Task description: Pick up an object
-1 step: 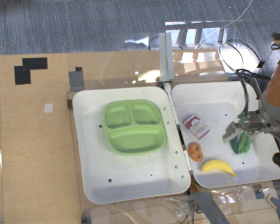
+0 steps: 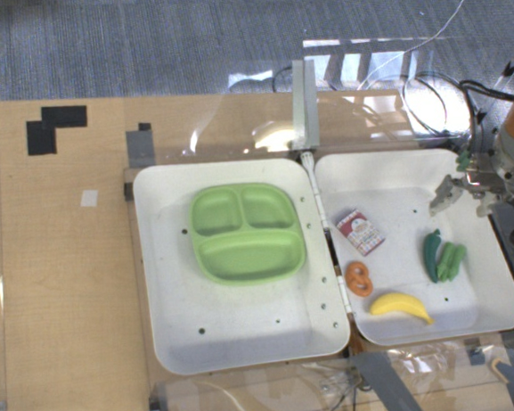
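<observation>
- The gripper [image 2: 460, 193] hangs at the far right edge of the right bin [image 2: 388, 166], above and a little right of the green toy [image 2: 444, 258]. One grey finger [image 2: 444, 194] juts left with a gap to the other, so the fingers look apart, with nothing between them.
- Four small things lie in the right bin: the green toy nearest the gripper, a banana [image 2: 401, 307] near the front wall, a pretzel [image 2: 359, 278] just beside the centre divider, and a red packet [image 2: 360, 231] behind the pretzel.
- The left bin [image 2: 173, 324] bears a green tray [image 2: 245, 232] with three compartments, well apart from the gripper.
- The green toy is the likely pick. It looks like a light plastic pepper or leafy bunch, lumpy, stiff and somewhat slick; a grip across its narrow width near the middle should hold best.
- The banana looks like smooth, light plastic and curved; take it across the thick middle, not at the tapering ends, where it may squirt out.
- The pretzel is small and flat with holes; fingers may slide off its low edge.
- The packet is flat and thin, possibly card or foil; it lies flush to the floor and gives little to pinch, so it is the poorest choice.
- Nothing here seems heavy or fragile.
</observation>
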Controlling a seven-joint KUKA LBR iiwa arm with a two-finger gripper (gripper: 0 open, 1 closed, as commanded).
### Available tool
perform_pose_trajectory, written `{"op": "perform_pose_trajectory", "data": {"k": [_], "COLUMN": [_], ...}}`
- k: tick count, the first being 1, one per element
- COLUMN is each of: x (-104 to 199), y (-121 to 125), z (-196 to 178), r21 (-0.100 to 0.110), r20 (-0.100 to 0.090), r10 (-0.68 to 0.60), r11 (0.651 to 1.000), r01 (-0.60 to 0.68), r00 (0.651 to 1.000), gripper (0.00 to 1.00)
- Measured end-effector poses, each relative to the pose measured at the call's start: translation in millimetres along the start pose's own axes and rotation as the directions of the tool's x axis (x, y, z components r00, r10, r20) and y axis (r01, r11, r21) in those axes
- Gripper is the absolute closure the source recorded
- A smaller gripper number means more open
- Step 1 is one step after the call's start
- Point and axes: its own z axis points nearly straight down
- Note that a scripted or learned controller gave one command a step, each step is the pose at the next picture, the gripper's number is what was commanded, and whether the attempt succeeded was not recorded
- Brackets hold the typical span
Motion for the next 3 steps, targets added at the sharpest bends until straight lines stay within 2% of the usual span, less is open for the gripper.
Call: {"op": "perform_pose_trajectory", "data": {"k": [1, 2, 3], "x": [9.3, 31.0, 30.6], "y": [-30.4, -26.4, -23.1], "z": [90.6, 95.5, 82.2], "r21": [-0.005, -0.022, -0.032], "r20": [0.0, 0.009, 0.013], "r10": [-0.003, -0.076, -0.076], "r11": [1.0, 0.997, 0.997], "r01": [0.003, 0.076, 0.076], "r00": [1.0, 0.997, 0.997], "gripper": [0.0, 0.0, 1.0]}}
